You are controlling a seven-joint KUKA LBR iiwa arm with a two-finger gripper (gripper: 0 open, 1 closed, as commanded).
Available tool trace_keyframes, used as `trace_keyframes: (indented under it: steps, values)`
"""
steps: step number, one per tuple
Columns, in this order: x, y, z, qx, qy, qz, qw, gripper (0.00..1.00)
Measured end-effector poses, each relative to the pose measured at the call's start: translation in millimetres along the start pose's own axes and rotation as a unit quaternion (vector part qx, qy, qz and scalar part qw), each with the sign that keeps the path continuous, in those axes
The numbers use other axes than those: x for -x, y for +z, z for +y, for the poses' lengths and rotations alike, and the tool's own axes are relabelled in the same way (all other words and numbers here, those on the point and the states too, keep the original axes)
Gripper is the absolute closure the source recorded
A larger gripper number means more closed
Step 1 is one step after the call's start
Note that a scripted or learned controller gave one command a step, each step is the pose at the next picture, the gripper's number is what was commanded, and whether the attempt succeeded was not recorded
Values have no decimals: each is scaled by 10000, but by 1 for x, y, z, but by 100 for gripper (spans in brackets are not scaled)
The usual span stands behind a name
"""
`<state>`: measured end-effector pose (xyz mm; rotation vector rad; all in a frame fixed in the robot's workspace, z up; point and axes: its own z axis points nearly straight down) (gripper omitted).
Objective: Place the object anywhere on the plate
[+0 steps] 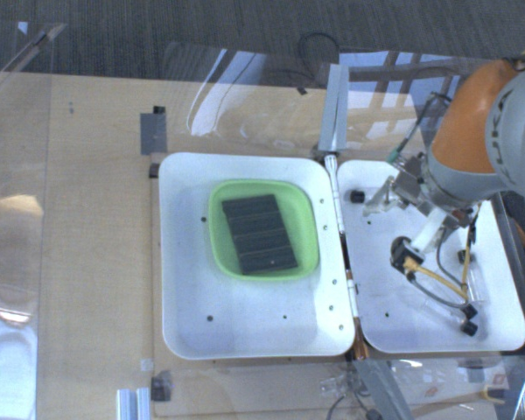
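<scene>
Since dark block (259, 233) lies on green plate (309, 226), placement looks done; can't tell gripper (387, 195) state.

A robotics laboratory or test cell is indicated. A pale wooden bench (70, 234) is seen, on which two shallow white bins, a left bin (171, 261) and a right bin (376, 322), are set side by side, with a grey metal rail (335, 116) fixed above the gap between them. An industrial arm (472, 129), grey with an orange band, is brought in from the right. Clear plastic sheeting (245, 86) is laid along the bench's far edge, and dark, office-type carpet (157, 7) is seen beyond, with a black cable (319, 40) looped on it.
</scene>
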<state>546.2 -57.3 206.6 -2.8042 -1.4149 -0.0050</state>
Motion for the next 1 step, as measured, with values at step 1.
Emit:
trace_keyframes:
  steps: [1]
  values:
    - [96, -14, 30, 24, 884, -10, 9961, 0]
